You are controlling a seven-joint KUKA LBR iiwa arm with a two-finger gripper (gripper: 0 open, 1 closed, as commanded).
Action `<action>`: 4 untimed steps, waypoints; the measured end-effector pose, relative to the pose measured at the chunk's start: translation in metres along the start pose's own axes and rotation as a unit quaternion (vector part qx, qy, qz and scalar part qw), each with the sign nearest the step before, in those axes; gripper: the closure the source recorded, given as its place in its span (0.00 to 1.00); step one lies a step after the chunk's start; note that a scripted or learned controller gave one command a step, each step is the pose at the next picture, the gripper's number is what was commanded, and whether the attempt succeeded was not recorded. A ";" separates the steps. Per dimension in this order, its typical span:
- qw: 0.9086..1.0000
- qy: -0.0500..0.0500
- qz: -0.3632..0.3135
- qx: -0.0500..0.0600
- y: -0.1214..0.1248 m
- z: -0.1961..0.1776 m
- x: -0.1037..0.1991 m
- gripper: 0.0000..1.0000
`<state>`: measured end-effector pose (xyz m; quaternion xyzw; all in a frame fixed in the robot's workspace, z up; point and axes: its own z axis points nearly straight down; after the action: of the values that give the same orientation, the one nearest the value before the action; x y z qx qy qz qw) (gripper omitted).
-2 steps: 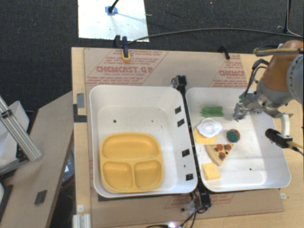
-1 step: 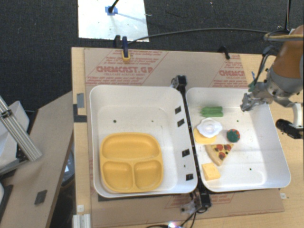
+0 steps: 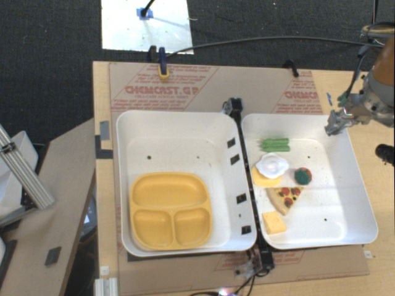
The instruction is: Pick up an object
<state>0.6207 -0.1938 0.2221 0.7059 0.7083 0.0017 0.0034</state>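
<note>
1. My jaws (image 3: pixel 335 123) hang at the right bin's (image 3: pixel 361 227) far right corner; spread or pressed together, can't tell.
2. Nearest object, green beans (image 3: pixel 274 144), lies apart in that bin.

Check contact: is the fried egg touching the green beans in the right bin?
Apart. The camera view shows a strip of bare white bin floor between the fried egg and the green beans above it.

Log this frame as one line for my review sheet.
phase: approach | claw: over right white bin far-right corner, holding nothing | left white bin: yellow three-compartment tray | target: none yet
</note>
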 end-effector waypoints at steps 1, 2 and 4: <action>1.000 0.000 -0.002 0.000 0.002 -0.054 0.000 1.00; 1.000 0.001 -0.003 0.003 0.000 -0.050 0.062 1.00; 1.000 0.002 -0.003 0.003 -0.011 -0.019 0.170 1.00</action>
<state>0.6085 -0.0241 0.2403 0.7039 0.7103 0.0009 -0.0001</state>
